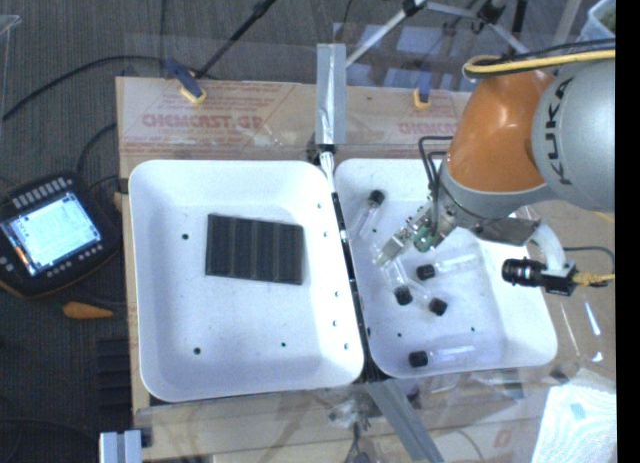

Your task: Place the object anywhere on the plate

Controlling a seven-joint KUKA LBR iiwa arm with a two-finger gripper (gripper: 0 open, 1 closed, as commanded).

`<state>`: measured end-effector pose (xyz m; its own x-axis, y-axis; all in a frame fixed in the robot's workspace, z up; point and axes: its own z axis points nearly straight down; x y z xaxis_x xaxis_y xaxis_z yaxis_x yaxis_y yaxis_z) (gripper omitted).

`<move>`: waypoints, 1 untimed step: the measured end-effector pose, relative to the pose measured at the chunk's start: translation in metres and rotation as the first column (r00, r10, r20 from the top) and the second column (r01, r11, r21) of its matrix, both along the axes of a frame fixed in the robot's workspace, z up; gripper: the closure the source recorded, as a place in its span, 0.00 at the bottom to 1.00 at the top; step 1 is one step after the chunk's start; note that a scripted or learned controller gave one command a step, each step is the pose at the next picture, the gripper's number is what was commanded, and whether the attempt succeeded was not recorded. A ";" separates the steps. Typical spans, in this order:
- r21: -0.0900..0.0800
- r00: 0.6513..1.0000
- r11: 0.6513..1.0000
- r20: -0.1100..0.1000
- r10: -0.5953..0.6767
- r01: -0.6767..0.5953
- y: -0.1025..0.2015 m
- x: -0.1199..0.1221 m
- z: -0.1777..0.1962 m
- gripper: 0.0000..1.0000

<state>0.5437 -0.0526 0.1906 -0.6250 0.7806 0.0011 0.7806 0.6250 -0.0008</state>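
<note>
A dark ribbed rectangular plate [255, 249] lies flat in the middle of the left white bin [160, 351]. Several clear plastic tubes with black caps lie scattered in the right bin [520, 346]: one near the back left [372, 207], one near the middle [443, 267], one at the front [440, 356]. Two more black caps [403, 296] [437, 305] sit between them. My gripper [416, 237] hangs low over the right bin's middle, under the orange wrist, right by a clear tube [390, 251]. Whether it holds anything is not visible.
The raised rims of both bins meet in a ridge [345, 251] between plate and tubes. A handheld control pendant [50, 236] lies off the bench to the left. Clamps and cables sit along the back edge of the bench.
</note>
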 end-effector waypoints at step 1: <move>0.000 0.985 0.985 0.000 0.170 -0.170 0.106 0.010 -0.008 1.00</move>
<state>0.5541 0.0537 0.1829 -0.7486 0.6630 0.0013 0.6630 0.7486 -0.0005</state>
